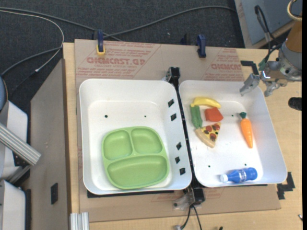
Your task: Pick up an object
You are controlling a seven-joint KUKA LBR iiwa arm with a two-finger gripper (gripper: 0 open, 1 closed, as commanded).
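The right bin holds a yellow banana, a green vegetable, a red piece, a pizza slice, an orange carrot and a blue bottle lying near the front rim. My gripper hangs over the bin's far right corner, above and to the right of the carrot. It is open, its two fingers spread with nothing between them, and it touches none of the objects.
A green divided plate lies in the left bin. Blue clamps pin the cardboard sheet at the back. Black clips run along the wall between the bins.
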